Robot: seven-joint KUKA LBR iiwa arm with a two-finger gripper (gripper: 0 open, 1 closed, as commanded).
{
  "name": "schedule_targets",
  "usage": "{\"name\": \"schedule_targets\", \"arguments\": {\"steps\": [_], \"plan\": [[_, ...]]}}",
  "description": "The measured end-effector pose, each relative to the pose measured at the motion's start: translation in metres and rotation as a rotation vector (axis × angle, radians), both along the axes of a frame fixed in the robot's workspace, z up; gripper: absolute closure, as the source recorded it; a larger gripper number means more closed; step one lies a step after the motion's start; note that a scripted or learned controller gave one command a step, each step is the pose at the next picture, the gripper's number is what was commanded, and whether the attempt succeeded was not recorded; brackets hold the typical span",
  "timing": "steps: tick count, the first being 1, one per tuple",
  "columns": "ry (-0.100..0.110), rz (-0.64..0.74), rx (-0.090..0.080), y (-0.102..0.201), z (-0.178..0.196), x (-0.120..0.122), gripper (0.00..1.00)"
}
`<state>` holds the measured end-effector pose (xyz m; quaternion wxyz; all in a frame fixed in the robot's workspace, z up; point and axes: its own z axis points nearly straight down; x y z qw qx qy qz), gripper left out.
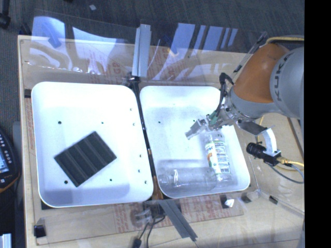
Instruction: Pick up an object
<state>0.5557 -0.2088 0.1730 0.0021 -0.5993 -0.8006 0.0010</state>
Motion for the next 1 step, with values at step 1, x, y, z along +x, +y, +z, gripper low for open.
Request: {"name": "schedule_targets", "arguments": {"steps": [1], "plan": [[-0.001, -0.001, 0.0, -0.0004, 0.0002, 0.0, 0.0]]}}
